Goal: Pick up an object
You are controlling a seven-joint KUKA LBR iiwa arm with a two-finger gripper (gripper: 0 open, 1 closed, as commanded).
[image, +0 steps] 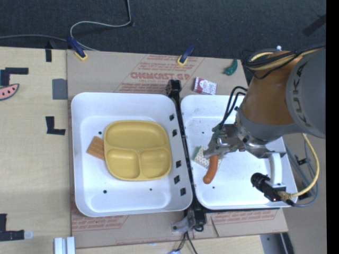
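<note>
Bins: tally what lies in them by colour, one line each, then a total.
Yellow: 1, the divided plate in the left bin.
Tan: 1, a flat piece tucked under that plate's left edge.
Orange: 1, a hot dog in the right bin, below the gripper.
Pale: 1, a small patterned piece beside it.
Total: 4

We note grey arm (312, 97) w/ broad orange band (270, 97), black & yellow cables (312, 163) alongside, metallic gripper (220, 144) assy.
</note>
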